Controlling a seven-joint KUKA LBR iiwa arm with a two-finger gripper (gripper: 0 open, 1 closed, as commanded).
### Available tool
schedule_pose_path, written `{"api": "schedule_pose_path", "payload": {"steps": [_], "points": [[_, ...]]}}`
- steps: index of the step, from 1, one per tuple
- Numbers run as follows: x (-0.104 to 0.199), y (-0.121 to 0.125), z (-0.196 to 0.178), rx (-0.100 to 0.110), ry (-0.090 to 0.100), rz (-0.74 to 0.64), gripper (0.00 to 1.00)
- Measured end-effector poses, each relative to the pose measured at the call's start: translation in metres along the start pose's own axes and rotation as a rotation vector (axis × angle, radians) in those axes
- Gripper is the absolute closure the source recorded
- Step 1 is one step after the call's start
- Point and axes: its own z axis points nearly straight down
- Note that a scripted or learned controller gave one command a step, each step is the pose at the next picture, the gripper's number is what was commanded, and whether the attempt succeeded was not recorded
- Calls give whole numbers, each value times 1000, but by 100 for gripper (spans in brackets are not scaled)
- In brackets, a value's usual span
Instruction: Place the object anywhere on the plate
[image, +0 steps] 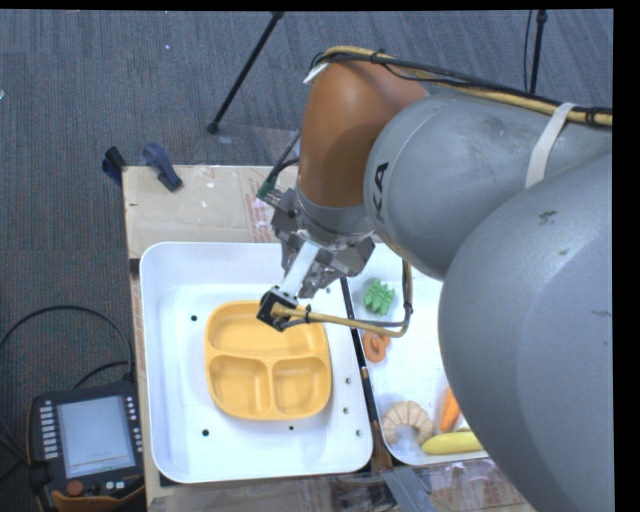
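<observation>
While your gripper hangs over the left bin, it sits right above the yellow plate's rim at that plate's 1 o'clock corner, and from this angle you can't tell whether it is open or closed, or whether anything is in it. Look to 7 o'clock from the gripper and there's the plate itself, flat on the bin floor about mid-bin, one wide compartment on its far side and two smaller ones on its near side, all showing bare yellow. Swing to 3 o'clock, across the divider, and you're into the right bin: a small green piece lies near the bin's far left corner. At 4 o'clock an orange slice rests just beside the divider. Down at 5 o'clock a pale croissant-shaped item lies near the bin's front edge, with a carrot and a yellow banana close beside it, partly hidden under the arm. Out at 10 o'clock, a blue clamp grips the bench's far left corner, and at 8 o'clock a teach pendant sits on the floor.
</observation>
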Motion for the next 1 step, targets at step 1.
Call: {"api": "schedule_pose_path", "payload": {"steps": [1], "points": [[0, 0, 0, 0, 0, 0, 0]]}}
